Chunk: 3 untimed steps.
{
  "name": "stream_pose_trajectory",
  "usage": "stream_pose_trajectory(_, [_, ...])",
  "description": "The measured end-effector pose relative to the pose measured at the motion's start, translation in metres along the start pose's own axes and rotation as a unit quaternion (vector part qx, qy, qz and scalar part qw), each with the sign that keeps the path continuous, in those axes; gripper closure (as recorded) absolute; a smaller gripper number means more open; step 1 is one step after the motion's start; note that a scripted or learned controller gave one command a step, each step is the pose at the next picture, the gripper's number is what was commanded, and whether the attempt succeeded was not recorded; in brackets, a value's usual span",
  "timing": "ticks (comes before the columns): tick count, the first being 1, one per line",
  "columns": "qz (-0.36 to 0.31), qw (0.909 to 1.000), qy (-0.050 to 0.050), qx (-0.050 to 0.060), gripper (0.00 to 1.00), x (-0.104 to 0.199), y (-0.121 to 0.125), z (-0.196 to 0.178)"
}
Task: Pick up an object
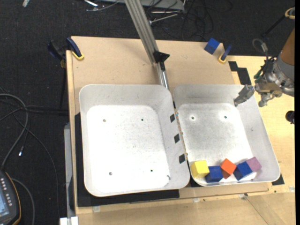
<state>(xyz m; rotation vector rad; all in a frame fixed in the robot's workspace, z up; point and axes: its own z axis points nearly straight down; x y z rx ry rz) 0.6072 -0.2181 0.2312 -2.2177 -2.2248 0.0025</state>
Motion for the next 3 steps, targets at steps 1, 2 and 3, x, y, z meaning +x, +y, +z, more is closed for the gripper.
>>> stream_pose_trajectory(1, [-0.002,1.0,0.001,0.001,0.0,0.051,-0.024,0.008])
stream_pose_trajectory(2, [-0.002,1.0,0.002,0.0,0.0,0.098,-0.036,0.028])
stream_pose_trajectory(3, [-0.001,1.0,0.001,0.001,0.0,0.134,-0.063,0.037])
